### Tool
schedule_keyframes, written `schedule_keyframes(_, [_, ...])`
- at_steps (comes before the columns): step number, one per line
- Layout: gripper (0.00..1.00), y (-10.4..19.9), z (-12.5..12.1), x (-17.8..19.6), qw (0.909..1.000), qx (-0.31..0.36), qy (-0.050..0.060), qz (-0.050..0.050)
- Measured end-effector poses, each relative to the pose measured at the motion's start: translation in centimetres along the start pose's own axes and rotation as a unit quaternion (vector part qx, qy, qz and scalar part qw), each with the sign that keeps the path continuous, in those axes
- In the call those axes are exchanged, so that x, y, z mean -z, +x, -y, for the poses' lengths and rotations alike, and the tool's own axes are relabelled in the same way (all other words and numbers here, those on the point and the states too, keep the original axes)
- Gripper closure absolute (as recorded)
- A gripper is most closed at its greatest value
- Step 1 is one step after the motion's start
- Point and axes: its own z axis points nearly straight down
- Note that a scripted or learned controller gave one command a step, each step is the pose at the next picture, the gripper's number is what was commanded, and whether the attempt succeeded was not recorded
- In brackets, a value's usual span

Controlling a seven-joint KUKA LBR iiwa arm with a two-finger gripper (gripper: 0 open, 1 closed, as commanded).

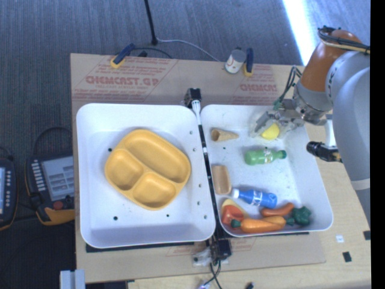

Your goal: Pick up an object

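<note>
On your far left, off the counter (pixel 180 77), a handheld controller (pixel 51 182) sits on the carpet, its outer part cut by the frame edge. The left bin (pixel 96 221) carries a yellow divided plate (pixel 148 168), tilted in the slanted view. In the right bin (pixel 301 179), working rightward, you see a tan cone-like piece (pixel 223 135) near the top, a tan bread-like piece (pixel 221 179) against the dividing wall, a green bottle (pixel 263 156) lying on its side, a blue bottle (pixel 255 197) also lying down, and along the bottom edge a huddle of orange and red vegetables (pixel 260 221) with a dark green piece (pixel 302 214) at its right end; their shapes overlap and are hard to separate. At the bin's top right, the claw (pixel 275 124) hangs over a small yellow object (pixel 271 131), its fingers spread to either side of it. Whether they touch it you cannot tell. The arm (pixel 337 71) behind is cut off at the right.
</note>
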Motion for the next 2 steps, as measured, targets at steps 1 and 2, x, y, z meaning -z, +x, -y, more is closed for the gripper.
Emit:
schedule_keyframes(1, [1.00,-0.4,-0.1,1.1,1.0000,0.000,-0.005,0.008])
schedule_keyframes(2, [1.00,5.7,0.4,11.8,0.9998,-0.002,-0.010,0.014])
